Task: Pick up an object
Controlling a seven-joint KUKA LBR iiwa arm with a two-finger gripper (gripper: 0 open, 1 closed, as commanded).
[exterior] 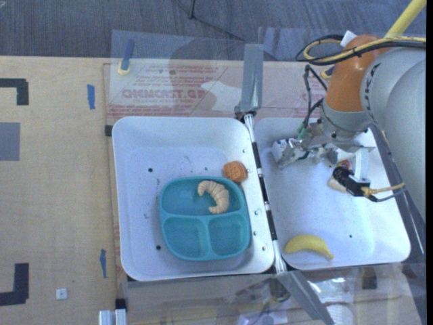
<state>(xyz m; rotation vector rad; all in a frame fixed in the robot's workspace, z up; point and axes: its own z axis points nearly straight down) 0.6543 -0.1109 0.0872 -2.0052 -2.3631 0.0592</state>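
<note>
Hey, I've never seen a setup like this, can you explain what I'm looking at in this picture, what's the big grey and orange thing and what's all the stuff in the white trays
The big grey and orange thing is a robot arm reaching in from the right. At its end is a gripper, a two-finger metal claw for picking things up. The picture comes from one fixed camera above the bench, looking down at a slant.

Two shallow white bins sit side by side. The left bin holds a blue tray with three compartments. A croissant lies in the tray's large top compartment, and a small orange ball sits just outside the tray's upper right corner.

In the right bin, a banana lies near the front edge. The gripper hangs over the back of this bin, apart from the banana. I can see nothing between its fingers.
</note>
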